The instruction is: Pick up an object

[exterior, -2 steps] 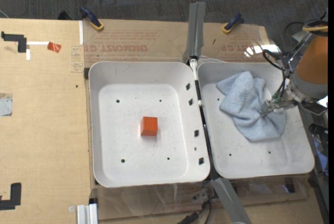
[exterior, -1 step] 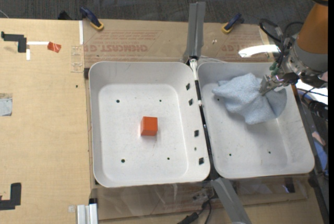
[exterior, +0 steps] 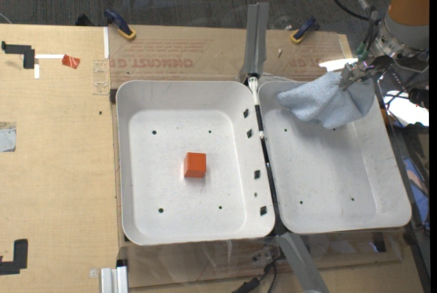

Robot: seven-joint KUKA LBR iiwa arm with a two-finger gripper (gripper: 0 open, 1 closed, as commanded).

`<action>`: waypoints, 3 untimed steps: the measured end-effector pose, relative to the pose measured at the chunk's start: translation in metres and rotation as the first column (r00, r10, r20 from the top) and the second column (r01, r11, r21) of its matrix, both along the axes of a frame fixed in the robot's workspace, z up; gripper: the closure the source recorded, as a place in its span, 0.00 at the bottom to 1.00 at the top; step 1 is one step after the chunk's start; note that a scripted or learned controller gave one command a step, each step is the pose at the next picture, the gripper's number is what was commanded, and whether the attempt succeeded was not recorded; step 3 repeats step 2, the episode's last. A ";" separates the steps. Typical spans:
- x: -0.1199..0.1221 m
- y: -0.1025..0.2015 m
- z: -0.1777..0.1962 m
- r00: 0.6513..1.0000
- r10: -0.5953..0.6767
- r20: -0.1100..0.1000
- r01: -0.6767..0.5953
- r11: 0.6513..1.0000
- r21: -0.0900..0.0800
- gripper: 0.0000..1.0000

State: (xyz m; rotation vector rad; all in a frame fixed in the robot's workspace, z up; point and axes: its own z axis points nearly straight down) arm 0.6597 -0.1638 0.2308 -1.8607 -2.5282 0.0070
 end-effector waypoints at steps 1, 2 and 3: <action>-0.001 -0.030 -0.027 0.992 0.129 -0.001 -0.129 0.992 0.002 1.00; 0.000 -0.024 -0.037 0.979 0.203 0.001 -0.203 0.979 0.002 1.00; 0.000 -0.024 -0.037 0.979 0.203 0.001 -0.203 0.979 0.002 1.00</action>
